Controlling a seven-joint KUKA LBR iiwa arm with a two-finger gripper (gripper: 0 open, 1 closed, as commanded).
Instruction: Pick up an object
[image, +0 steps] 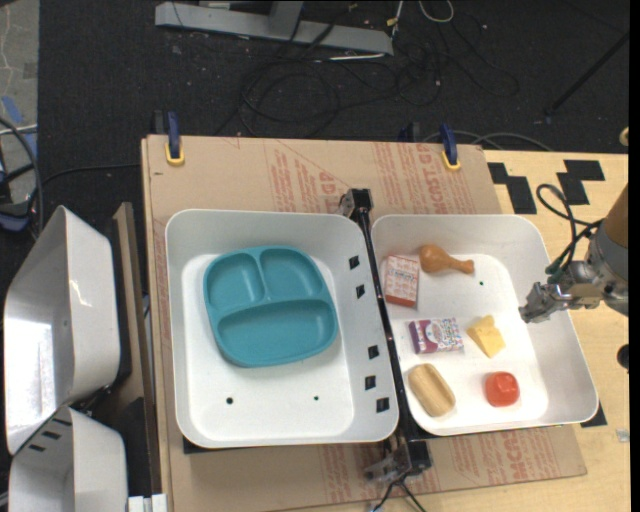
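Camera view — gripper (537, 303) over right bin (560, 385) right wall, finger spread unreadable, nothing seen held. Inside: glossy red block (502, 388), yellow wedge (488, 336), tan bun (432, 389), purple carton (437, 335), pink box (402, 279), drumstick (444, 260). Left bin (190, 400) — teal compartment plate (270, 305)

— What sort of place is it?
— A robotics lab, by the look of it. The counter (300, 180) is topped with a printed cardboard sheet held down by clamps (175, 150) along its far edge.
— Anything else?
— Loose cables (300, 90) trail over dark carpet beyond that edge, black-and-white marker squares (560, 185) sit at the counter's far right corner, and two white bins (180, 300) lie side by side.
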